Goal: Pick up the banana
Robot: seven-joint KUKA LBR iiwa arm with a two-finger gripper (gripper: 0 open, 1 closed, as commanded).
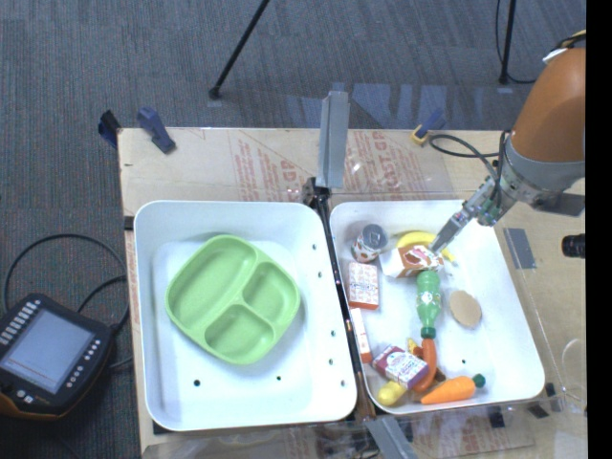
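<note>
- Over the right bin [512, 299], near its back half, the gripper [442, 242] hangs at a slant from the arm [550, 113], which enters from the right edge of the view.
- Gripper state: slim tip, too small and blurred to resolve; cannot tell whether anything is gripped.
- Banana [421, 243] lies just under and left of the tip, against a small white-and-orange packet [413, 261]. Tip appears to touch or nearly touch the banana's right end; contact not certain.
- Just left of the banana: a tin can [368, 242], upright, close to the bin's left wall.
- Below the banana: green bottle [427, 302] lying lengthwise; tan oval piece [466, 309] to its right; red-and-white printed card [362, 285] to its left. Print on the card not legible.
- Front of the bin is crowded: carrot [449, 389], a red-and-white box [402, 365], a lemon [390, 393], packed close together.
- Open room: bare white floor along the right wall of the right bin, beside the tan piece, and at the back right corner.
- Left bin [153, 352] holds a green divided plate [233, 297], with bare floor all round it.
- Cardboard [258, 165] behind the bins carries red printing, not readable.
- Outside the bench, far left: a handheld pendant [48, 352] with screen, on the carpet.
</note>
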